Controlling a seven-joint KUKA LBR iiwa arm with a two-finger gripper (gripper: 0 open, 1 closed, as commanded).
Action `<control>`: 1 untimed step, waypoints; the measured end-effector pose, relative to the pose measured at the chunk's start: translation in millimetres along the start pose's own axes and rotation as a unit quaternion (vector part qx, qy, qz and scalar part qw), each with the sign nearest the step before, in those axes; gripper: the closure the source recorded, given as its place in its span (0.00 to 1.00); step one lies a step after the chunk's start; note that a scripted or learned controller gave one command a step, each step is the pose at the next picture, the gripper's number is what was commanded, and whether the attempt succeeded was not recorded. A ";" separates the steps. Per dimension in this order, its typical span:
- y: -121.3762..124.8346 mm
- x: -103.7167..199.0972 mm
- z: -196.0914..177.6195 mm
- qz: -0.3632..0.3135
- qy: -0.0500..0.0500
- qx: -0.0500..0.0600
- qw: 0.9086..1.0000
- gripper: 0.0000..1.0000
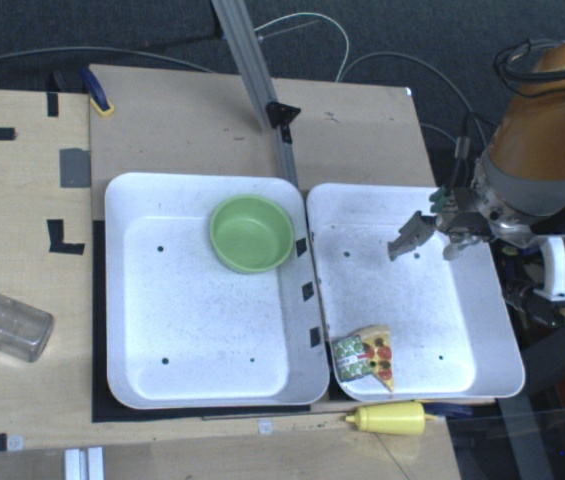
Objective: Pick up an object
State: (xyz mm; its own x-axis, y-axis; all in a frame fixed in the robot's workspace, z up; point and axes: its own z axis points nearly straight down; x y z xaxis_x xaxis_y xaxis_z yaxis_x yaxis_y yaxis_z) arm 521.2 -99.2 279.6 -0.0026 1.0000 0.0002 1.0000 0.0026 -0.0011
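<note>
Overhead slanted view of the desk [192,138] with two shallow white bins set side by side. The left bin [142,298] carries a green bowl [252,233], upright near its far right corner. The right bin [462,368] carries a small printed packet [364,355], lying flat in its near left corner, close against the wall. A yellow squeeze bottle [392,418] lies on its side on the desk just outside the near rim of the right bin; a clear plastic cylinder [2,320] rests well apart at the left edge. The scattered layout probably serves to offer several candidate targets of differing shape.

The arm [532,138] reaches in from the right, and its pincer [434,236] hovers over the far part of the right bin, with two dark fingers spread apart and nothing between them: it is released and empty. Whether the tips touch the bin floor cannot be told. The packet, the nearest candidate for pickup, lies well apart from the pincer, toward the near side.
</note>
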 end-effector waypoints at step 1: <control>0.0 -0.2 0.0 0.000 0.000 0.000 1.000 0.00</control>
State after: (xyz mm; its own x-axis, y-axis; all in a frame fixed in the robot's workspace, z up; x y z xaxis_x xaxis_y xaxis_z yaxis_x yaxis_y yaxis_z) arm 521.2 -99.4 279.6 -0.0031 1.0000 -0.0002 1.0000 0.0031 -0.0011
